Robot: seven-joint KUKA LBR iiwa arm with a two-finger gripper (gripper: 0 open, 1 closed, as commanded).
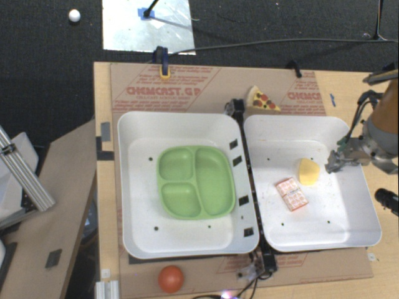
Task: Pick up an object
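Note:
A yellow block [308, 171] lies in the right bin [349, 229], with a pink patterned packet [292, 194] just below and left of it. My gripper [335, 161] hangs at the bin's right side, just right of the yellow block and close to it. Nothing shows between its fingers. In the left bin [140, 229] rests a green divided plate [195, 181].
A toy pizza slice [263, 99] lies on the cardboard behind the bins. An orange ball [171, 278] sits at the bench's front edge. A blue-and-yellow clamp [162, 61] holds the cardboard at the back. A cable crosses above the bench.

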